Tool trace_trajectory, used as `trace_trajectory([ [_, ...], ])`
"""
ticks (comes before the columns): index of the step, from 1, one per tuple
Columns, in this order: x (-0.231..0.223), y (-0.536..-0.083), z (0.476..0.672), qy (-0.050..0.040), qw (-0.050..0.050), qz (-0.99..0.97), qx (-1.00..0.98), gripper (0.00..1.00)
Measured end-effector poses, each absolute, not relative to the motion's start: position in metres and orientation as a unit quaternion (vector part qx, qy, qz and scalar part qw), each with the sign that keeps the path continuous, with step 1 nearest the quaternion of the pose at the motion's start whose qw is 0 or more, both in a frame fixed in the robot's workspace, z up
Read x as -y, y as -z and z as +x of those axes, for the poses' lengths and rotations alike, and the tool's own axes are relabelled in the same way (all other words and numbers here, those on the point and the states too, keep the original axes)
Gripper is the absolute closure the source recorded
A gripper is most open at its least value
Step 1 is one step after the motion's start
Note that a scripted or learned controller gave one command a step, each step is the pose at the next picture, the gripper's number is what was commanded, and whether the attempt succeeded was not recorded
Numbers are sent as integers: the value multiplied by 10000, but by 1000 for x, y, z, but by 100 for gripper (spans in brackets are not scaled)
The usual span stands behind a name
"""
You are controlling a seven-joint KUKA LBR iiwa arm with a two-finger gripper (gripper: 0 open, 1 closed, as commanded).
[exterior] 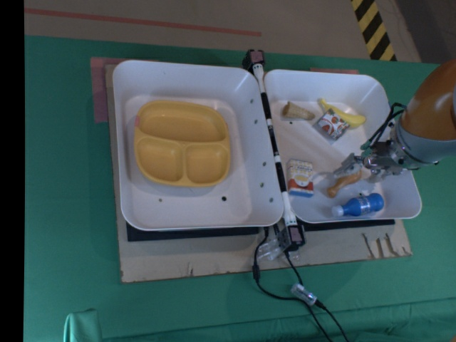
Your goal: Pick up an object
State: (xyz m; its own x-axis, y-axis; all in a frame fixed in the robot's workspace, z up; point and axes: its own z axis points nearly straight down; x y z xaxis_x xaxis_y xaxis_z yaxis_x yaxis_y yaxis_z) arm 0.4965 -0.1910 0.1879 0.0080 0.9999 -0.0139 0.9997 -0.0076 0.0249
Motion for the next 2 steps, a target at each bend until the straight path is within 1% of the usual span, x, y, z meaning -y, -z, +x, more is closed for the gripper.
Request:
trace_trajectory([
  [1,196,-203,498,-51,217,7128,-7010,100],
  [2,149,-325,531,-20,59,7091,-7051,100],
])
